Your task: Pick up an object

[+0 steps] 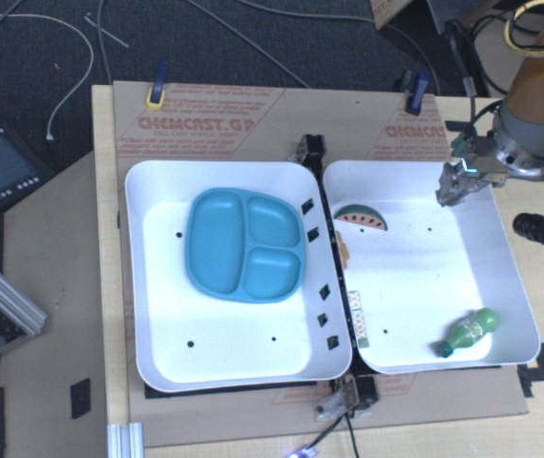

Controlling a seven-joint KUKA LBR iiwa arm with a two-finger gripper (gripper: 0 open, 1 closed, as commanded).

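A watermelon slice toy [362, 220] lies near the left wall of the right bin [501, 256]. A green bottle [466, 333] lies on its side in that bin's front right corner. A small tan object [343, 251] rests against the divider between the bins. My gripper [453, 189] hangs over the right bin's back right area, above bare white floor, well apart from both toys. Nothing shows between its fingers.
The left bin [157, 284] holds a blue divided plate [245, 244]. A striped stick-like item [358, 317] lies along the right bin's left wall. Blue clamps [157, 93] hold the cardboard base at the back. Cables lie on the dark floor behind.
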